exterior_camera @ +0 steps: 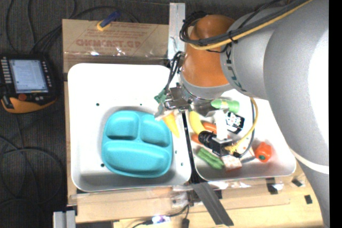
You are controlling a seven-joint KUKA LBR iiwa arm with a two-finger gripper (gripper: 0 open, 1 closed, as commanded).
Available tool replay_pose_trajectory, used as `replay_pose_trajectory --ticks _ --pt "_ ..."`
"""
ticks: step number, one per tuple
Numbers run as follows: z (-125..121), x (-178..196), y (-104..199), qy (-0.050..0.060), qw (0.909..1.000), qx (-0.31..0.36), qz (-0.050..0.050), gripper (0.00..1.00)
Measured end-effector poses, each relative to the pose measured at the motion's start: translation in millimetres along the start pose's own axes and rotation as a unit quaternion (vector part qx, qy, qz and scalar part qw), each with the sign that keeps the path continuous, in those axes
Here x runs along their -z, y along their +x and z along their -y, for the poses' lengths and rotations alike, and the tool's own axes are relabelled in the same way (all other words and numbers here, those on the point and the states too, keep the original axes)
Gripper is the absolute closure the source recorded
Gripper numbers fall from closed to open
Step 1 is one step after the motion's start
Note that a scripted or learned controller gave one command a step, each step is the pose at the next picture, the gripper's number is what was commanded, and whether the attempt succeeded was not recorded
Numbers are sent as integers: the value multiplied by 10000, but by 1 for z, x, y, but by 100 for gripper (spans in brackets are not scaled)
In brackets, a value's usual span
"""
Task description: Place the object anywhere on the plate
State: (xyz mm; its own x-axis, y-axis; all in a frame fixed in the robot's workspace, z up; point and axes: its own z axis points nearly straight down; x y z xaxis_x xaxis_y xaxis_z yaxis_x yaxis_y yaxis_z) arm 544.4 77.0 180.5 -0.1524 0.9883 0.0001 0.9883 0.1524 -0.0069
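Observation:
A light blue divided plate (138,142) lies in the left white bin (85,88). My gripper (172,109) hangs over the wall between the two bins, just past the plate's upper right corner. A yellow-orange toy piece (171,122) sticks out from between its fingers, and its lower end reaches over the plate's right rim. The orange band of the arm (206,56) sits directly above the gripper and hides the fingers' upper parts.
The right bin (283,165) holds several toy foods: a green piece (223,104), a yellow piece (195,123), a green pod (209,158) and a red-orange one (262,151). A cardboard sheet (115,37) lies behind the left bin. A pendant (25,81) sits at far left.

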Motion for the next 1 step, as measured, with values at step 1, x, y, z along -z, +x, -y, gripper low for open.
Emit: replay_pose_trajectory --ticks 1 --pt "0 0 0 -1 10000 -4 0 0"
